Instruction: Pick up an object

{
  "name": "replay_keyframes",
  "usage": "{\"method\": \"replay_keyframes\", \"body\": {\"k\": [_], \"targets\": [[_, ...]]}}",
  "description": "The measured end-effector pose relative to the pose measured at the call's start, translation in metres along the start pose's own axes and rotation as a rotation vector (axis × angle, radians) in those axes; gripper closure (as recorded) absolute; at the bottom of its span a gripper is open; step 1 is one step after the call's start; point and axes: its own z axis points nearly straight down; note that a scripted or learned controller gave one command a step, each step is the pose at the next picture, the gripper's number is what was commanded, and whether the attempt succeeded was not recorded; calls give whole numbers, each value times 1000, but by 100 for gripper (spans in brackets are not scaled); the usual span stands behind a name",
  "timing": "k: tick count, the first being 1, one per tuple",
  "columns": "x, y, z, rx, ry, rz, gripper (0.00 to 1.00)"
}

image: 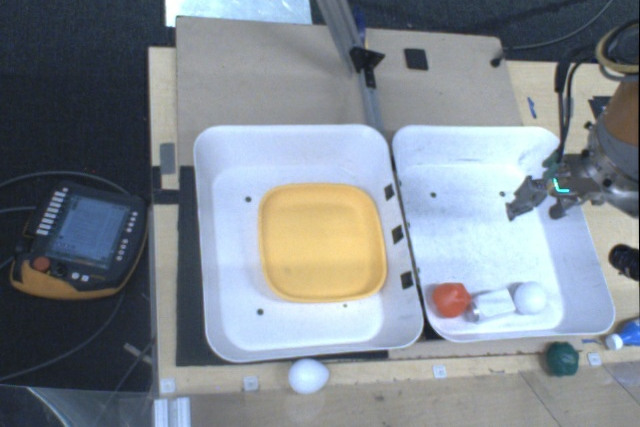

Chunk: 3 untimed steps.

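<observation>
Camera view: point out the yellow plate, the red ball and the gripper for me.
yellow plate [323, 241]: camera view, middle of its flat face.
red ball [449, 299]: camera view, its top surface.
gripper [536, 195]: camera view, between its fingertips.

You see the gripper [540, 195] over the right bin [470, 245], nothing between its fingers; a yellow plate [323, 241] fills the left bin [225, 245]

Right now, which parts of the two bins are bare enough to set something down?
Right bin: bare floor between its far wall and the red object, white cylinder and white ball crowding the near wall. Left bin: just a margin around the yellow plate.
</observation>
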Motion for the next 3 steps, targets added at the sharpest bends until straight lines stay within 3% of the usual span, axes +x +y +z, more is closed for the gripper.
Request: {"method": "replay_keyframes", "body": {"k": [1, 3], "targets": [[0, 0, 0, 0, 0, 0, 0], [-7, -2, 104, 5, 1, 1, 0]]}}
